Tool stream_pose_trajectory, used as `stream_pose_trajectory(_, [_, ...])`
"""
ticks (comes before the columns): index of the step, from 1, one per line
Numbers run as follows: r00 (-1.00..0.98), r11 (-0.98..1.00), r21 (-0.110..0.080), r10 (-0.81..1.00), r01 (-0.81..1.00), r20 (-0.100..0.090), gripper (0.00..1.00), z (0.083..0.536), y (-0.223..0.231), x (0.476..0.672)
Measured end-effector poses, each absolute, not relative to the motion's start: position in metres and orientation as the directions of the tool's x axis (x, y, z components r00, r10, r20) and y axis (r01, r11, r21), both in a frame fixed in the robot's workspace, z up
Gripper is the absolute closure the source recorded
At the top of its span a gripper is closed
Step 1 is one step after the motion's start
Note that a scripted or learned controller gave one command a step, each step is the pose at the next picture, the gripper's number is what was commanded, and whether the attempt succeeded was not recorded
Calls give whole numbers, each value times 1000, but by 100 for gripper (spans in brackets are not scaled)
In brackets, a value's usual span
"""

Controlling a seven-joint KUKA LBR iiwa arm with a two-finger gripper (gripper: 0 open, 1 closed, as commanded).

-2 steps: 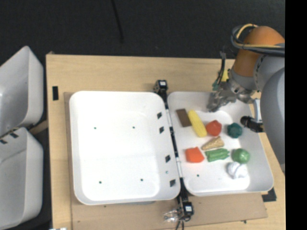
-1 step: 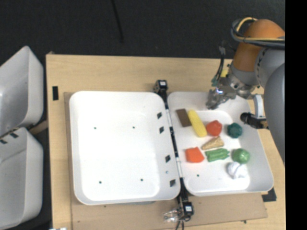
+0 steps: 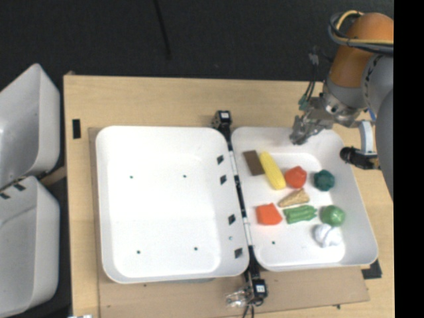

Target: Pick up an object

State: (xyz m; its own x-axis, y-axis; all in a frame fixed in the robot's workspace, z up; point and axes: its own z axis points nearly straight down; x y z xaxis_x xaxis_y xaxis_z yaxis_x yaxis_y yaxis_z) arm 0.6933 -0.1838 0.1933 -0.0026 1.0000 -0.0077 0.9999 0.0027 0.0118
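The right bin [image 3: 351, 250] holds several small objects: a brown block [image 3: 252, 162], a yellow corn cob [image 3: 271, 170], a red piece [image 3: 295, 177], a teal ball [image 3: 324, 180], a tan wedge [image 3: 294, 199], an orange-red block [image 3: 268, 214], a green pod [image 3: 300, 214], a green ball [image 3: 332, 215] and a white crumpled thing [image 3: 326, 236]. My gripper [image 3: 301, 134] hangs over the bin's far edge, up and right of the corn cob, apart from all the objects. Nothing shows between its tips.
The left bin [image 3: 159, 204] lies beside the right one, joined by a black-clipped seam [image 3: 235, 197]. White boxes [image 3: 26, 177] stand off the bench's left side. A black fitting [image 3: 351, 156] sits at the right bin's right rim.
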Motion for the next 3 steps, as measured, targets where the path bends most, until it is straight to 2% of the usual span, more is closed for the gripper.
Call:
stream_pose_trajectory(1, [-1, 1, -4, 1000, 1000, 2, 100, 163, -137, 615])
stream_pose_trajectory(2, [3, -3, 6, 1000, 1000, -1, 0, 165, -140, 618])
stream_pose_trajectory(3, [3, -3, 13, 1000, 1000, -6, 0, 114, -110, 577])
